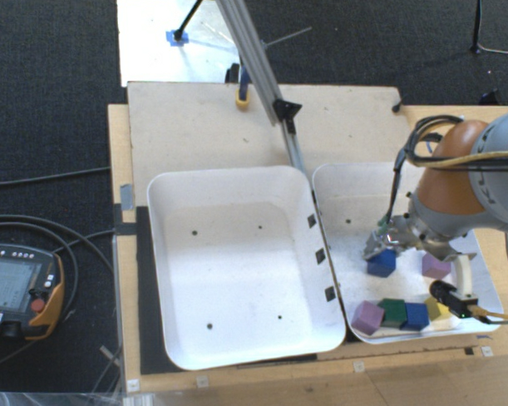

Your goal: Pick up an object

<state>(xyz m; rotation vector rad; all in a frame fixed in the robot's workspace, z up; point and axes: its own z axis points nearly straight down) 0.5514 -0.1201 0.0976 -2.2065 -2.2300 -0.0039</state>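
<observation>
**Gripper position over the right bin**

Gripper (387,240) sits low inside the right bin (353,186), just above and touching or nearly touching a blue cube (382,263). From the overhead camera the wrist hides the working end, so whether anything is clamped cannot be determined; the blue cube lies directly below the tool, and contact between the two is not resolvable.

Camera view, arm: the grey arm (494,181) enters from the right, with its orange band (453,178) above the wrist and black cabling looping over it.

Camera view, right bin contents: a light purple block (436,266) lies just right of the blue cube. Along the near wall sits a row: a purple cube (367,316), a dark green block (394,310), a second blue block (415,315) and a yellow piece (433,310), packed close together.

Camera view, surroundings: the left bin (169,267) stands beside the right one, their walls touching. A teach pendant (22,289) rests on the dark floor at far left.
</observation>
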